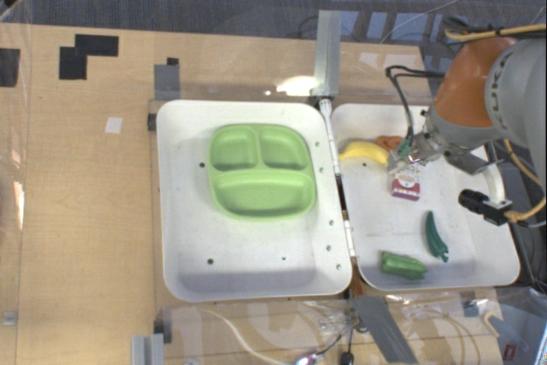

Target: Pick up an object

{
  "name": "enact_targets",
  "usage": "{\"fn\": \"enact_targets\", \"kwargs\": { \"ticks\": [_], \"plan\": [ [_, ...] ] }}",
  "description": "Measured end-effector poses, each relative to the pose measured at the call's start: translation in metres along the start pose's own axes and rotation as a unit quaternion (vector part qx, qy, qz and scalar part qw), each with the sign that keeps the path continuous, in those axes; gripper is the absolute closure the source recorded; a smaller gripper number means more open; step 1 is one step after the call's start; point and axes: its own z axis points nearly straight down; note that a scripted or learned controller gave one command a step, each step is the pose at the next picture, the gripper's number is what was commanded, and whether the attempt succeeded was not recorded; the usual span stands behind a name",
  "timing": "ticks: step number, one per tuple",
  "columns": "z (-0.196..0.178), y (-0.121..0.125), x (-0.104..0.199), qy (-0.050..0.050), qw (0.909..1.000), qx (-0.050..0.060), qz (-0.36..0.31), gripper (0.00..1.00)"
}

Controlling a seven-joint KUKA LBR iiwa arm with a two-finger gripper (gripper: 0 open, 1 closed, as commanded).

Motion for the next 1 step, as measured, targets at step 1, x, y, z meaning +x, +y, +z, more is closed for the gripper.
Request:
{"fn": "enact_targets", "kwargs": {
  "ticks": [1],
  "plan": [
    [0.0045, -0.0025, 0.0012, 0.002, 1.0000, 0.004, 0.000, 0.00]
  ]
}}
